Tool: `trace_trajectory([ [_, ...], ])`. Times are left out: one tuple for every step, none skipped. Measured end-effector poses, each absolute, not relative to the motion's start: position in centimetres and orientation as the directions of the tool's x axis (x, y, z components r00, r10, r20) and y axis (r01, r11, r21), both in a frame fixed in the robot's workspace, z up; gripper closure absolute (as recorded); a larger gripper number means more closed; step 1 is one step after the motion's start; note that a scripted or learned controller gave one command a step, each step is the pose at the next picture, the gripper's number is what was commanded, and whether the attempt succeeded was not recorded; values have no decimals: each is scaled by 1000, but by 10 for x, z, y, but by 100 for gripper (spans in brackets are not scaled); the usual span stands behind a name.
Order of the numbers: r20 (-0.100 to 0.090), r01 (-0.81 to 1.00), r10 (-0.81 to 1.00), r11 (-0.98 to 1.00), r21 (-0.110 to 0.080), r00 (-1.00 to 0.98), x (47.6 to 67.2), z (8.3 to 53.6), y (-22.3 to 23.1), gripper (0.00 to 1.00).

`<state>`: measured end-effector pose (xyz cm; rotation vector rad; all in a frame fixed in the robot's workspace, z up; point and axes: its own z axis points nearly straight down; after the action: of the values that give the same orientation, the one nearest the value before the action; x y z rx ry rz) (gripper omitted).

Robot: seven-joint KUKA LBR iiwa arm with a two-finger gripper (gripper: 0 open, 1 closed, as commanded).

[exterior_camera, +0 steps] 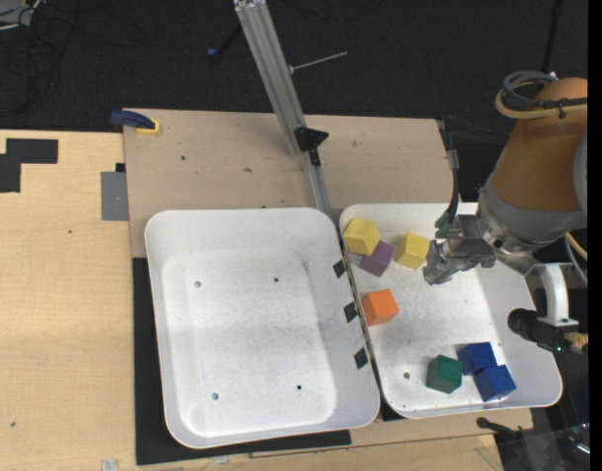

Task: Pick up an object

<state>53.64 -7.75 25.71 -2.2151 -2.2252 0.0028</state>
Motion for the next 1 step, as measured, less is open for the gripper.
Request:
trace_trajectory([
  [2,1000,1000,4,-2,-4,549,261,-22,100],
])
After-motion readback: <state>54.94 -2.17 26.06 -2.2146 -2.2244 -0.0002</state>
